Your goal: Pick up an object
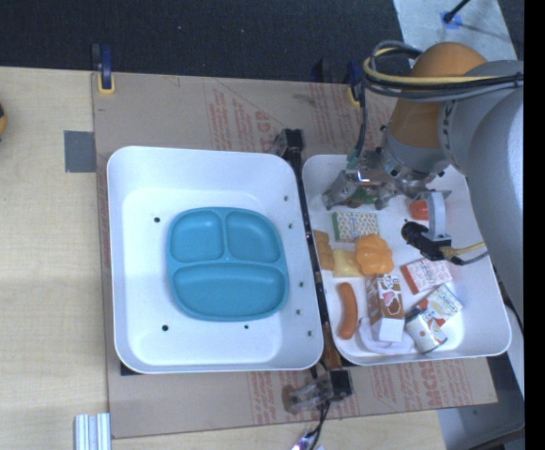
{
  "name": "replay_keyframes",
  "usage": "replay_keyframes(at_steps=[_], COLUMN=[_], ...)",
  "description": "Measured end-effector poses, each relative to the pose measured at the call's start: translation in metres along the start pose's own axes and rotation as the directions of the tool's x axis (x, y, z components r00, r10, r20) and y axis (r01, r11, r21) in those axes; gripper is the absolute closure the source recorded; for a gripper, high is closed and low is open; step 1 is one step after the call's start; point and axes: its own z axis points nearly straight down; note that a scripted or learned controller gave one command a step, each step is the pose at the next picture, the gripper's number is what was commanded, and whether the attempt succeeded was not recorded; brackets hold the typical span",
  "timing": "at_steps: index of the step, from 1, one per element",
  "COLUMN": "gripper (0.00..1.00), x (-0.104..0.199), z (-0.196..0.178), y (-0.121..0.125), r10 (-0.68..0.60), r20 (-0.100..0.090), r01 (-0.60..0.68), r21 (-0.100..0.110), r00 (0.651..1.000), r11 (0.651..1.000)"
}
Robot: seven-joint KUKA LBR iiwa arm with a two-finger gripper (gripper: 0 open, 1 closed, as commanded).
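Poised low over the far end of the right bin (483, 293), at the tip of the grey arm (483, 129): the gripper (361, 193). With fingers (336, 198) apparently spread apart, though blurred and pale against the white floor, and with nothing seen clamped between them.

Just beside the fingers on the near side, parted from them by a thin strip of bare floor: a green-speckled packet (356, 224), lying flat. Farther from the fingers in the same direction, touching that packet's near right corner: an orange lump (375, 253). Near the left fingertip's side, against the bin's left wall: a pale yellow slab (345, 264), partly tucked under the lump. Well apart from the fingers, toward the near end: a sausage (347, 309), a brown wrapper (385, 298), two red-and-white packets (427, 275) and a small white can (427, 334), all crowded together with edges overlapping. Off to the right of the fingers: a small red piece (420, 209), half covered and too small to name.

Hidden under the wrist and arm: the right bin's far right corner and much of its right wall.

Well to the left of the fingers, in the left bin (141, 251): a blue divided plate (227, 275), flat and alone
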Motion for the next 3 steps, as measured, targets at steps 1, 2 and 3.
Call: replay_keyframes(at_steps=[1,2,3], gripper=[0.00,0.00,0.00], x=[-0.009,0.004,-0.031], z=[0.000,0.000,0.000], y=[0.000,0.000,0.000], r10=[0.002,0.000,0.001], r20=[0.001,0.000,0.001], r01=[-0.002,0.000,-0.001], r21=[-0.003,0.001,-0.005], r00=[1.000,1.000,1.000], r11=[1.000,1.000,1.000])
